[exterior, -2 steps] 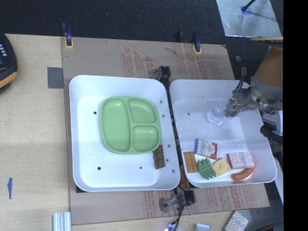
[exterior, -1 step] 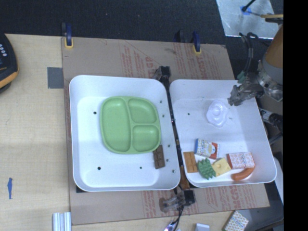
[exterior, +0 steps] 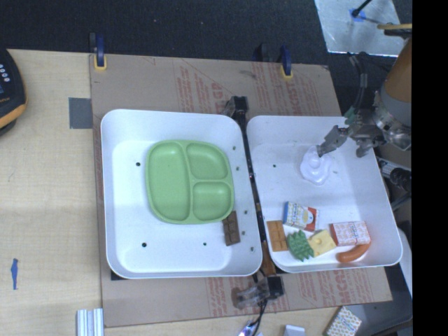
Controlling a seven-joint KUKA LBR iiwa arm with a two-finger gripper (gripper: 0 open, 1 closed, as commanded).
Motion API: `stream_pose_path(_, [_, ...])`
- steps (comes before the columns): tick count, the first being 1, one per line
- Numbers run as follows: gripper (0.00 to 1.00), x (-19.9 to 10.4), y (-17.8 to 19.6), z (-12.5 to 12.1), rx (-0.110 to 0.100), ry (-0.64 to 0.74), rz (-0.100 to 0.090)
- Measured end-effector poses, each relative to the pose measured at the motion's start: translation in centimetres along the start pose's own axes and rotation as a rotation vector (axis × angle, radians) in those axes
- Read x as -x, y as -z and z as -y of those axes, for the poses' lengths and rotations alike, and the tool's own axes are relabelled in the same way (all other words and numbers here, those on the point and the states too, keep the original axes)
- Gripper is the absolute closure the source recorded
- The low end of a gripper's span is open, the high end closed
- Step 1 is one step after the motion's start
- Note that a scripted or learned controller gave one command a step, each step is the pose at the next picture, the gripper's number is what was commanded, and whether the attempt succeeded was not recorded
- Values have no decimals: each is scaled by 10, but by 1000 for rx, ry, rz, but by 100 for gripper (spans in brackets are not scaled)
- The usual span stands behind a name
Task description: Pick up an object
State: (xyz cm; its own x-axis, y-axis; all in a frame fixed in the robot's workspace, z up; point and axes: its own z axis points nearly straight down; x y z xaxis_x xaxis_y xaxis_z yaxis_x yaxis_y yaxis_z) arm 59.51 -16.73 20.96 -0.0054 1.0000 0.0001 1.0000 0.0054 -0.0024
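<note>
Pale wood counter (exterior: 49,187) under a brown cardboard sheet (exterior: 175,82), clipped at the far edge by two blue clamps (exterior: 99,50). Dark floor beyond. Two shallow white bins side by side: left bin (exterior: 119,187) carrying a green divided plate (exterior: 189,180) and a small brown block (exterior: 230,229) near its right wall. Right bin (exterior: 364,187) carrying a clear, whitish plastic piece (exterior: 315,168) near its middle (glossy, shape hard to read), plus a cluster along the near edge: small printed carton (exterior: 300,215), orange-brown wafer (exterior: 277,235), green knobbly toy (exterior: 299,245), yellow wedge (exterior: 323,243), pink-and-white box (exterior: 349,232), orange sausage shape (exterior: 352,253).

Gripper (exterior: 348,141) above the right bin's far right part, jaws spread apart with nothing between them, one finger tip just beside the clear piece; touching or not, cannot tell. Arm cut off at the right edge. Dark device (exterior: 10,89) cropped at the left edge.
</note>
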Motion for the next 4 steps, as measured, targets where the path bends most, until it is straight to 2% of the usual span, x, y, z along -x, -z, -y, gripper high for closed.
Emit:
stream_pose_path(1, [0, -27, -3, 116, -11, -4, -4])
stream_pose_path(2, [0, -90, -19, 57, 2, 6, 0])
stream_pose_path(3, [0, -34, 49, 49, 7, -6, 4])
stream_pose_path(4, [0, -50, -36, 91, -12, -2, -3])
